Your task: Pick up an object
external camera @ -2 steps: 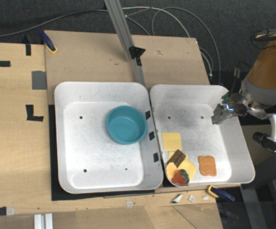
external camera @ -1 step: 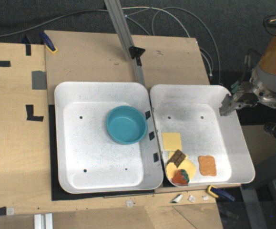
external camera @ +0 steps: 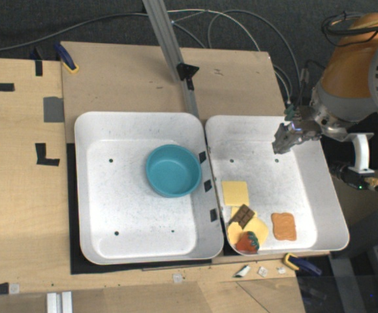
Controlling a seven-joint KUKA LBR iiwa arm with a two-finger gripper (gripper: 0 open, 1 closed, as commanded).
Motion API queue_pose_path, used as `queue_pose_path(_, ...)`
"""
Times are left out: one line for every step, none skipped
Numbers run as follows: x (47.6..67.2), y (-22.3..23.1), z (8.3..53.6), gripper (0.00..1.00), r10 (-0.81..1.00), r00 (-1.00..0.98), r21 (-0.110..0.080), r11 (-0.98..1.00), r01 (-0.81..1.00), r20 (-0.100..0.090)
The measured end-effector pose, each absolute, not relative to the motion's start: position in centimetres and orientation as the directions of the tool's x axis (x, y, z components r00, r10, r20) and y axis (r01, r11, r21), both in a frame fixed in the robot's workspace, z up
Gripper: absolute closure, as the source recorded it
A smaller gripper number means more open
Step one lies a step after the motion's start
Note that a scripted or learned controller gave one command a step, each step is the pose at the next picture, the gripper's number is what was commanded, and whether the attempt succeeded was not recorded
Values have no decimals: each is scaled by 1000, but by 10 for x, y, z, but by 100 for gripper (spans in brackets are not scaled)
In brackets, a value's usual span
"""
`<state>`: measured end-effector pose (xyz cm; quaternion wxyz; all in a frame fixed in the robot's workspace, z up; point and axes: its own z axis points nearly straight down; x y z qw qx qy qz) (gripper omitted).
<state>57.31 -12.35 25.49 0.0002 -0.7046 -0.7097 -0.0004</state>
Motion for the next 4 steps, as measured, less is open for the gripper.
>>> queue_pose_path(584, -71, 258, 100, 1000, -7, -1, 7, 1000, 2)
queue_pose_path(599, -15, 259, 100, 1000, -7, -1, 7, 1000, 1)
queue_pose_path(613, 42, 254, 100, 1000, -7, -1, 7, 1000, 1)
queue_pose_path(622, 84, 240, 100, 1000, -5, -2, 5, 1000, 0)
